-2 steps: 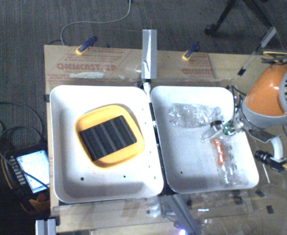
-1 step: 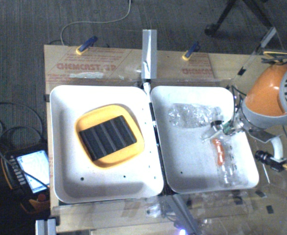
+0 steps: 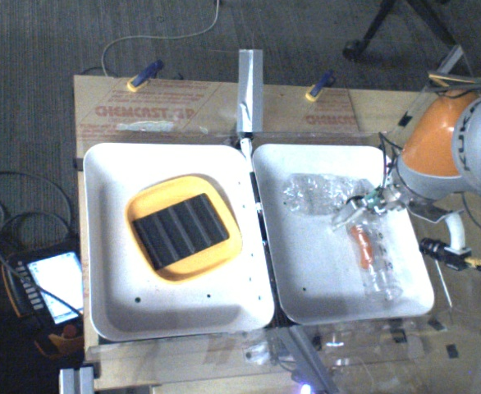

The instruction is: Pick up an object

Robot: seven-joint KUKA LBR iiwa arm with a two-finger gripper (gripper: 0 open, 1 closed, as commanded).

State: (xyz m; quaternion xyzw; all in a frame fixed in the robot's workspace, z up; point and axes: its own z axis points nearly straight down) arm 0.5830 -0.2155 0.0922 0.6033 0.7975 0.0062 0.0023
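In the right bin (image 3: 306, 298) lie a crumpled clear plastic wrapper (image 3: 316, 192) near the back and a clear plastic tube with an orange piece inside (image 3: 364, 249) toward the right side. My gripper (image 3: 362, 206) hangs low over that bin, between the wrapper and the top end of the tube, seemingly touching the clear plastic. The grey arm with its orange band (image 3: 436, 146) comes in from the right. A yellow pad with a black ridged top (image 3: 183, 226) rests in the middle of the left bin (image 3: 109, 302).
A grey post (image 3: 249, 89) stands at the back between the two bins. Two blue-and-yellow clamps (image 3: 144, 75) sit on the cardboard behind them. A tablet and cables (image 3: 48, 281) lie on the floor to the left.
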